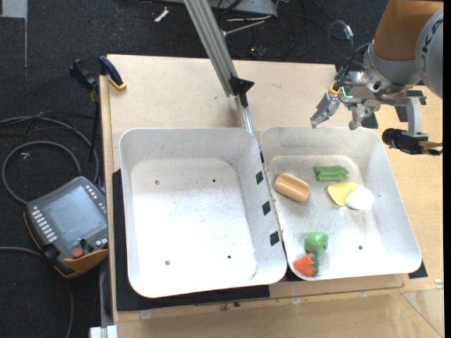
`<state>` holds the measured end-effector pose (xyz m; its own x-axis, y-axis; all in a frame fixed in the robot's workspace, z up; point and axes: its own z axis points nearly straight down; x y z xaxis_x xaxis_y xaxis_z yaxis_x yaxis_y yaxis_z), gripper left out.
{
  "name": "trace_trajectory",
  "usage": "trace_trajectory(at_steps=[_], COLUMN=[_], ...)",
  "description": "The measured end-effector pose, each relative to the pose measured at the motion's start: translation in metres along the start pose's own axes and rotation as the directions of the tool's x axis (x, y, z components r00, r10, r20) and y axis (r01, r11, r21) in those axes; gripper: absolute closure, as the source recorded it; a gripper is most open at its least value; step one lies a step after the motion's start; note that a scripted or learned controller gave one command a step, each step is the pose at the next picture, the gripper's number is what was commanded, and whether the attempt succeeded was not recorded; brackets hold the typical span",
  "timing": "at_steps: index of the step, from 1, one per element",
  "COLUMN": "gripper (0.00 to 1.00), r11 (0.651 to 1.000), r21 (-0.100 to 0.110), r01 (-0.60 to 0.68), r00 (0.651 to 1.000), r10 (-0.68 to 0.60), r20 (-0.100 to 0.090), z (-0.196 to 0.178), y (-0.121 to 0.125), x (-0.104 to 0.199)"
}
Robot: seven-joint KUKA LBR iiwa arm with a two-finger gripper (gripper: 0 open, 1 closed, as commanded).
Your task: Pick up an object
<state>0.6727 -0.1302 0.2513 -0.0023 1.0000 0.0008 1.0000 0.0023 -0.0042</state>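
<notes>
Objects for picking lie in the right bin [394, 210]: a tan bread roll [292, 187] near the divider, a green ridged piece [331, 173] toward the back, a yellow piece [340, 192] with a white ball [360, 200] touching it and covering part of its right side, and near the front rim a green pepper [316, 241] with a red-orange piece [304, 264] just below it. The red-orange piece is small and partly tucked under the pepper, so I cannot tell what it is. The left bin [141, 153] sits beside it on the worktop [169, 90], their inner rims touching.

My tool [342, 113] hangs above the far rim of the right bin, well apart from every object, with its two fingers spread apart and nothing between them. The left finger [323, 111] shows clearly against the worktop; the right one is darker and harder to make out against my wrist. My arm [409, 27] is cut off at the top and right edges.

A slanted metal pole [211, 34] crosses the worktop down to the bins' back edge, its top cut off. A teach pendant [67, 220] lies on the dark floor at left, among cables.
</notes>
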Motion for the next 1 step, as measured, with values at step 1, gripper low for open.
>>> trace_trajectory(at_steps=[1], gripper=[0.0], r11=[1.0], r21=[-0.004], r01=[0.002], r00=[1.0], r10=[-0.002], r20=[0.002], z=[-0.003], y=[0.0008], x=[0.0])
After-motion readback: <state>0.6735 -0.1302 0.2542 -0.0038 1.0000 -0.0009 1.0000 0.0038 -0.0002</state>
